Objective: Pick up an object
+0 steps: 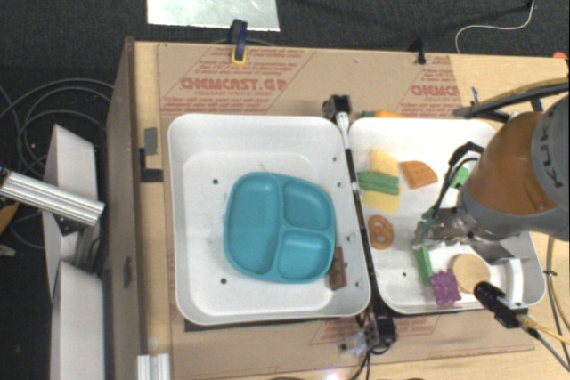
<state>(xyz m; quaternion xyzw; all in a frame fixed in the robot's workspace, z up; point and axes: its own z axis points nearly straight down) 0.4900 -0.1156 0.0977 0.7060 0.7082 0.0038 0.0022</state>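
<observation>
Two white bins, teal plate [280, 227] left, toys crowding gripper [434, 230] right, grip state unclear

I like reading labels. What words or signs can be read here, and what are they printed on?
"CHEMCAST" in red, on the brown board behind the left bin; the letters after it are blurred.
The same red print repeats on the board at the right, cut short and partly hidden.

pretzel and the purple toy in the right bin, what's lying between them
In the camera view, a green stick-shaped piece lies between the pretzel and the purple toy, on the right bin's white floor, just under the gripper.
</observation>
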